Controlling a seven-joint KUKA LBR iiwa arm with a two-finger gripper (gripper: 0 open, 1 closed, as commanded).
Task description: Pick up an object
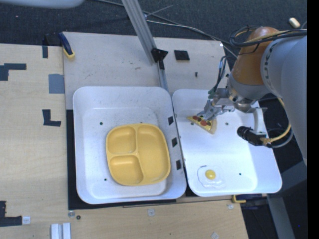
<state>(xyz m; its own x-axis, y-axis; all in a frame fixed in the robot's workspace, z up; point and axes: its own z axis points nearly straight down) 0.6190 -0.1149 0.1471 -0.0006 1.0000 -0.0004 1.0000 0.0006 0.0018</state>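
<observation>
So the arm comes in from 3 o'clock and its gripper (pixel 208 114) sits low in the right bin (pixel 249 176), right over the toy pizza slice (pixel 203 123). The slice lies on the bin floor toward the 11 o'clock part of that bin, tip pointing to about 5 o'clock, toppings showing red and dark. The gripper tips look like they're touching or just above the slice's upper edge, but honestly I can't tell whether they're spread or closed, too small and blurry there.

Same bin, down near 7 o'clock, there's a toy fried egg (pixel 210 177), well apart from the slice.

Left bin (pixel 89 103) has a yellow divided plate (pixel 138 154) with three compartments, sitting toward 5 o'clock of that bin.

Both bins are on the tabletop (pixel 114 59).
</observation>
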